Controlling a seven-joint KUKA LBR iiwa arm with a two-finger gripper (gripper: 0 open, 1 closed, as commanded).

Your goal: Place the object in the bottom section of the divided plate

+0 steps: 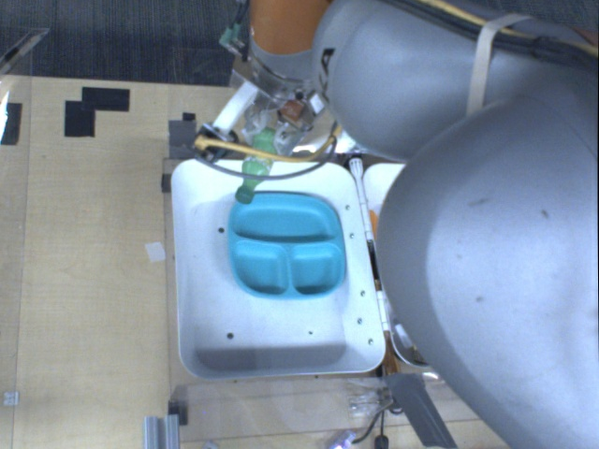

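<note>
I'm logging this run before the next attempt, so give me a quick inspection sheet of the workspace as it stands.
Surface: left white bin on a pale wooden bench.
Job's things: blue divided plate lies in the left bin; a small green object hangs by the plate's far rim, under the gripper.
Clutter: nothing seen.
Grippers: gripper above the bin's far edge; finger state unclear.
Cables: yellow cable loops at the wrist.
Surroundings: black marks on the bench; dark floor beyond.

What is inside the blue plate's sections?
All three sections of the plate look bare. The green object hangs at its far rim, under the gripper.
</note>
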